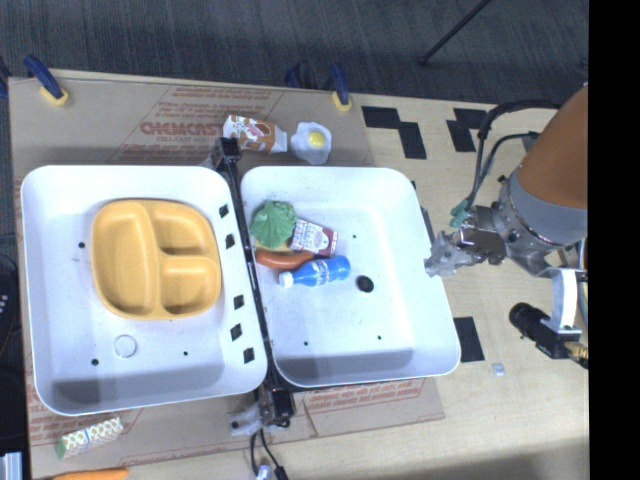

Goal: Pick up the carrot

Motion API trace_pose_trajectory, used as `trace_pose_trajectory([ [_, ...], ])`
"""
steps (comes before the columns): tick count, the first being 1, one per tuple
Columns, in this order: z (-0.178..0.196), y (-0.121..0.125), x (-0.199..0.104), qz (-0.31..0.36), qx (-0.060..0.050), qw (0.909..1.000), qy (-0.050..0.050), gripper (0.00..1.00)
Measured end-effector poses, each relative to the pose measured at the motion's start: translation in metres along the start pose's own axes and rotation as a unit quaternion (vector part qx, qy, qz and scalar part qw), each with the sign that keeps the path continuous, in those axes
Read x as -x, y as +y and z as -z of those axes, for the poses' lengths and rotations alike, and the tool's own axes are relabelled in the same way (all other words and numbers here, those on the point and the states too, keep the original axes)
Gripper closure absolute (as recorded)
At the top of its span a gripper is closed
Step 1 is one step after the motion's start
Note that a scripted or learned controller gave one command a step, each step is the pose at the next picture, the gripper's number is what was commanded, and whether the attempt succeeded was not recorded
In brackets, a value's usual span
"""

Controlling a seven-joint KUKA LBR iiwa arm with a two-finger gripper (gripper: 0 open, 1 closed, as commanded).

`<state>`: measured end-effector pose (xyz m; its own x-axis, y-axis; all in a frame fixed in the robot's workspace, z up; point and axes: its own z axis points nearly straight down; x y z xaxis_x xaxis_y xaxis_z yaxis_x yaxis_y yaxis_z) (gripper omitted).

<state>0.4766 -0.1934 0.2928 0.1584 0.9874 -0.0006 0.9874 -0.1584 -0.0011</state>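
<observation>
Orange and slim, the carrot lies in the right bin, well to the left of the jaws, touching a green broccoli, a red ketchup packet and a blue bottle. Beyond that bin's right rim, over the bench, the gripper hovers; whether its jaws stand wide or narrow I cannot tell. A yellow divided tray sits in the left bin.

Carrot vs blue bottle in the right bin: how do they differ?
The carrot is orange and tapered; the blue bottle is blue with a white cap end. The carrot lies partly under the green vegetable and red packet; the bottle lies fully exposed, just in front of it. Both lie on their sides, touching, near the right bin's left wall.
</observation>
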Motion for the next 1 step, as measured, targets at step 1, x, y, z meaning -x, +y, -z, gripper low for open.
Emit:
trace_pose_trajectory([
  [1, 0.011, 0.0016, 0.0108, 0.141, 0.0, 0.99, 0.0, 1.0],
])
